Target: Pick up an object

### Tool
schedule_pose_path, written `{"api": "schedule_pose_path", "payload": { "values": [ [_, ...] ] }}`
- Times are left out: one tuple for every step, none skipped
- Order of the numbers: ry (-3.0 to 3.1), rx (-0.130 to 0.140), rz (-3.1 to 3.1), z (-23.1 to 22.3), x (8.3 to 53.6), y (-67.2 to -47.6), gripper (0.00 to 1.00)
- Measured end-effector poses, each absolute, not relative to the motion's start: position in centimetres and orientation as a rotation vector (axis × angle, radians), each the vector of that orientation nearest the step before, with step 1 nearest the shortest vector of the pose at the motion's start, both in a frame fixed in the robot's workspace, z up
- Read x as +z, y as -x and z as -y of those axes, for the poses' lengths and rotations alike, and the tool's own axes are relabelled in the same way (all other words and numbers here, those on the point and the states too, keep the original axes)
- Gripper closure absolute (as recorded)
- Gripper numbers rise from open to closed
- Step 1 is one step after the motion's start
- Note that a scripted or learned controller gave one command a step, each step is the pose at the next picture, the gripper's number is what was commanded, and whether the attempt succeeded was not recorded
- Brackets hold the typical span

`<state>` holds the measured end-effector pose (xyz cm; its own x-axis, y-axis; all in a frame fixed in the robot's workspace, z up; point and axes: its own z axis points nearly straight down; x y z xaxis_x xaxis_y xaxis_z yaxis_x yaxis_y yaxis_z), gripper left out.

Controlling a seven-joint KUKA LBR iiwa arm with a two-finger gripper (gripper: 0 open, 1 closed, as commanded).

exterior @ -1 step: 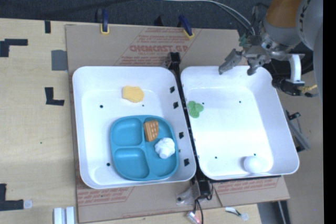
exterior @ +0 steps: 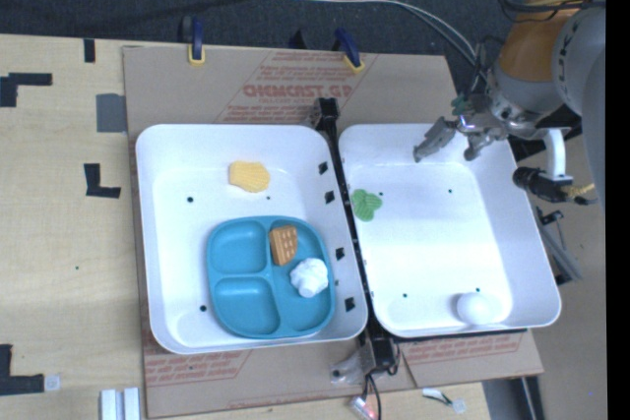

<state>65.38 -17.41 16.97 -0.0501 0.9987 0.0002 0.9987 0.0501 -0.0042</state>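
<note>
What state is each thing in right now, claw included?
Claw: open, holding nothing, above the right bin's far edge.
Green piece: loose by the right bin's left wall.
White ball: loose, near corner.
Blue tray: flat in the left bin, bearing waffle and white lump.
Yellow piece: loose beyond the tray.

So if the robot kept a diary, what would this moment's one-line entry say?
claw: open, holding nothing, over right bin's far edge | green object: right bin, left side | white ball: near edge | pick: not yet
</note>
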Motion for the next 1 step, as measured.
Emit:
{"api": "schedule_pose_path", "payload": {
  "values": [
    [2.218, 0.002, 2.221, 13.71, 16.47, -59.67, 0.00]
  ]
}}
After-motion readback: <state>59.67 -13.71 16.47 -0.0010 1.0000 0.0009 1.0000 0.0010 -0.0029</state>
